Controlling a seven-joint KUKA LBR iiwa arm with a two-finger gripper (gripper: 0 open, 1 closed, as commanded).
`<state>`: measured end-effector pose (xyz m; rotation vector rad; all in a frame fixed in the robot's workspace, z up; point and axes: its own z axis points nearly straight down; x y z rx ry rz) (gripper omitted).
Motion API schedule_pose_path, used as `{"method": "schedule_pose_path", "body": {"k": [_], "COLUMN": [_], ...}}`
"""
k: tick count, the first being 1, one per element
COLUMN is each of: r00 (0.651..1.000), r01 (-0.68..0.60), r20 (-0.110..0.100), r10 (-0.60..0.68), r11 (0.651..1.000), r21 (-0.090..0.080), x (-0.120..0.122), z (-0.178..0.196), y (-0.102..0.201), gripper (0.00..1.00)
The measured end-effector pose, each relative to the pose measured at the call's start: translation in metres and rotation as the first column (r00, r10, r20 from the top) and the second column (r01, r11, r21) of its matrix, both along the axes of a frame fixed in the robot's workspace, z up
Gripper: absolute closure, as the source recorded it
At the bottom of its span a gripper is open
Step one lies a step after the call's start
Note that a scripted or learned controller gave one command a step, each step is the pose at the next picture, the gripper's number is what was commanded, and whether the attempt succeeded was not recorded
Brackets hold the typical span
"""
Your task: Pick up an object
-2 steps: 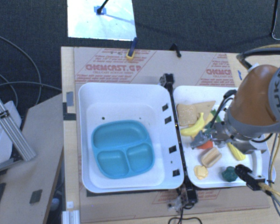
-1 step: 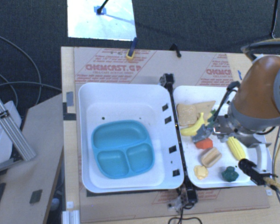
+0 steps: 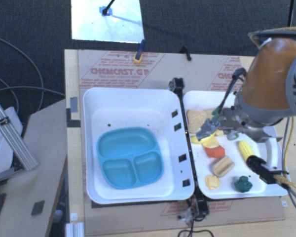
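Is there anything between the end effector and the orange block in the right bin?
Nothing visible blocks it. The end effector hangs over the right bin, just above the yellow piece and the orange block. The corn and bread roll lie off to the side.

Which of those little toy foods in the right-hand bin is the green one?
The green toy food sits at the near right corner of the right bin. Its neighbours are yellow, orange or tan, like the corn cob and orange piece.
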<state>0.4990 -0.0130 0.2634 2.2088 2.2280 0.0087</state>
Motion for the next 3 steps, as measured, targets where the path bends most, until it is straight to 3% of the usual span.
{"method": "schedule_pose_path", "body": {"k": [1,2,3], "r00": [1.000,1.000,1.000], "r01": [0.010,0.011,0.011], "r20": [-0.010,0.001,0.017], "r10": [-0.010,-0.011,-0.011], "r11": [1.000,1.000,1.000], "r21": [-0.002,-0.004,-0.011], "x": [-0.013,-0.010,-0.006], "z": [-0.062,-0.179,-0.162], "y": [-0.028,-0.076,-0.077], "gripper": [0.00,0.00,1.00]}}
